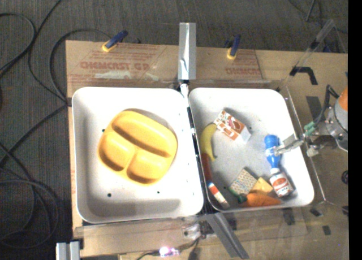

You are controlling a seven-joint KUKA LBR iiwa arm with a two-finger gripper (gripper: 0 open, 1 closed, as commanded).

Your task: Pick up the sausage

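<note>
Reddish-brown, the sausage (206, 168) lies along the left wall of the right bin (283, 102), just below the banana (208, 140) and above a red-and-white tube (217, 193). Well apart, at the bin's right edge, the gripper (289, 143) hangs beside a blue-capped bottle (272, 146); whether its fingers are apart I cannot tell. Judging by this, the approach step remains: the next move calls for crossing the bin and aligning with the sausage's length near the wall.

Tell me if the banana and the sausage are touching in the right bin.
Cannot tell. In the camera view the banana ends right where the sausage begins along the bin's left wall, with no plain gap or contact visible.
</note>
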